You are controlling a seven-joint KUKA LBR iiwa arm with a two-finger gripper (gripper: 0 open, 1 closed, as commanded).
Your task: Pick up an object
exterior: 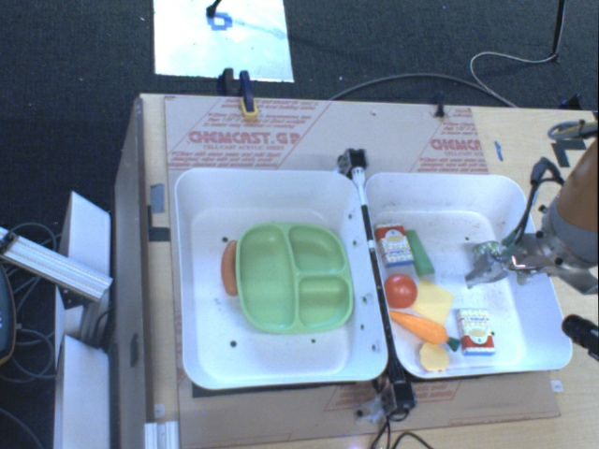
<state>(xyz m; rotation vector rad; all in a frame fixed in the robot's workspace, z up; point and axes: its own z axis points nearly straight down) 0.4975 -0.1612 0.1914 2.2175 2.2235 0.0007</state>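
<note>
- The claw [487,262] sits over the right bin [535,344], toward its right side, at the end of the arm that enters from the right edge. Nothing is seen between its fingers; whether they are open or closed cannot be told at this resolution.
- Candidate objects lie in the same bin, to the left of and below the claw: a yellow slice [433,300], a small red-and-white carton [476,331], a tomato [401,291], a carrot [420,326], a green block [418,253] and a second carton [394,246].
- Nearest to the claw: the yellow slice, down and to the left; the lower carton lies almost directly below.
- The carrot's long axis runs from upper left to lower right.
- The left bin [201,251] holds a green divided plate [295,277] and a sausage [228,267], well apart from the claw.
</note>
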